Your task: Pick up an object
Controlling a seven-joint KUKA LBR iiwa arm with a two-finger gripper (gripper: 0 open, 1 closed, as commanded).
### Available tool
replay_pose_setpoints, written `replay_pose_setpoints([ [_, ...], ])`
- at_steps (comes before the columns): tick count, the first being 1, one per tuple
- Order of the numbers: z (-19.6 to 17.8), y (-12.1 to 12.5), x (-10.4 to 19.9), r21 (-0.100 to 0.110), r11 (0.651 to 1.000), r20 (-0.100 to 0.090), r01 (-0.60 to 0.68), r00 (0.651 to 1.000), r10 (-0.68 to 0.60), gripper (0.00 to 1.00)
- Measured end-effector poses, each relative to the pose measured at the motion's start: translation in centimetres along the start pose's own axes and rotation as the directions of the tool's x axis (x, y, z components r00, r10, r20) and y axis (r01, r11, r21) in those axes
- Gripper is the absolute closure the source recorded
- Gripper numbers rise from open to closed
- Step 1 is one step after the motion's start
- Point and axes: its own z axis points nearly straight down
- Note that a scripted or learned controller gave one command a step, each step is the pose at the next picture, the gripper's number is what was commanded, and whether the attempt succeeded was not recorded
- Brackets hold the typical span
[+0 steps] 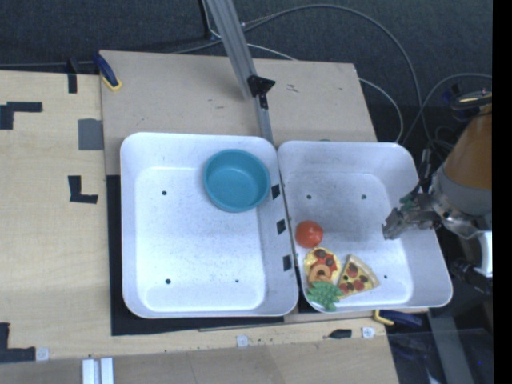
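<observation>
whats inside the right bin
In the right bin, near its front-left corner: a red tomato, two pizza slices and a green leafy piece. The gripper covers part of its right side.

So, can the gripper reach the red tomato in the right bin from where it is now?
Probably yes. The gripper hangs over the right bin, and bare white floor lies between it and the tomato. The pizza slices sit lower, out of the way.

Arm (468, 166) cut off at right edge; pincer (398, 224) fingers blurred.
</observation>
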Motion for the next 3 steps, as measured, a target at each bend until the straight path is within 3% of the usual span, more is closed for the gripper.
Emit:
replay_pose_setpoints([
  [2,-8.0,0.2,0.2,0.002,1.000,-0.001,-0.001,1.000,0.001,1.00],
  [3,-7.1,0.7,5.3,0.006,1.000,-0.002,0.003,1.000,-0.003,1.00],
])
